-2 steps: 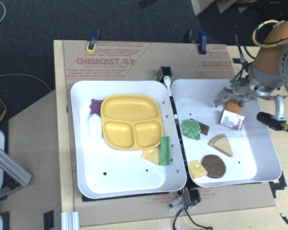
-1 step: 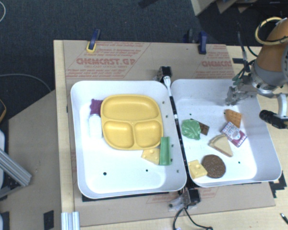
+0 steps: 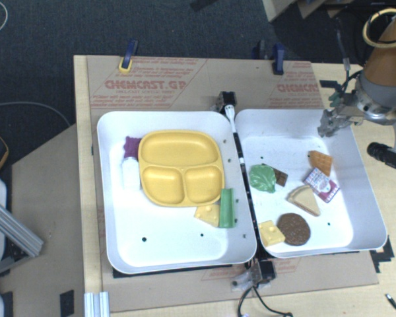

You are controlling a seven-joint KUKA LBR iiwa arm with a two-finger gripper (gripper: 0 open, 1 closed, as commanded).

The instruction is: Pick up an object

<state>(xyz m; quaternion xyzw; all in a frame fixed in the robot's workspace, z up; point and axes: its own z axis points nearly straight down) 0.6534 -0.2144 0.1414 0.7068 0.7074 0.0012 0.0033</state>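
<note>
My gripper hangs over the far right corner of the right bin, above bare bin floor. Several toy foods lie in that bin: a green lettuce leaf, a small brown piece, an orange cracker, a purple-and-white packet, a tan bread wedge, a brown round cookie and a yellow cheese piece. The cracker is the nearest, a little below and left of the gripper. Nothing shows between the fingers.
The left bin holds a yellow divided tray, a purple item, a white item, a green stick and a yellow wedge. Clamps sit on the board's far edge.
</note>
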